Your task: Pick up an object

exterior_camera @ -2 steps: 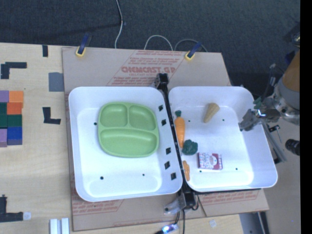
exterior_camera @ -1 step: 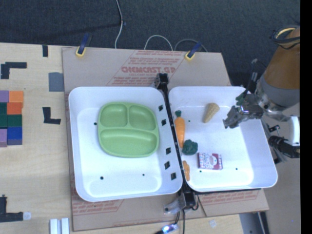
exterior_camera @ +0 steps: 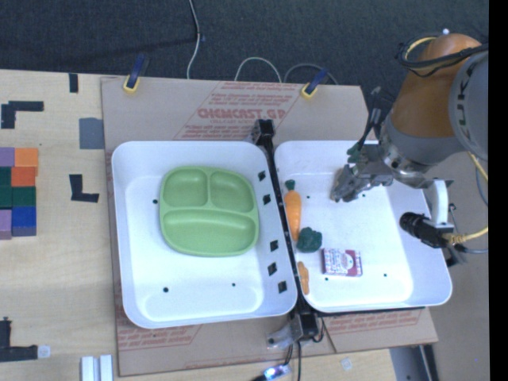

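Frankly, the gripper (exterior_camera: 348,186) over the right bin (exterior_camera: 397,292) is blurred; its state is unclear.

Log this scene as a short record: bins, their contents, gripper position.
left bin: green divided plate
right bin: carrot, green broccoli piece, red-and-white packet, small orange piece by the divider
gripper: over the right bin's upper part, apart from the items
held: nothing visible between the fingers

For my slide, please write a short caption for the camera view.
Gripper hovers over the right bin, apart from carrot, broccoli and packet; green plate lies in the left bin.
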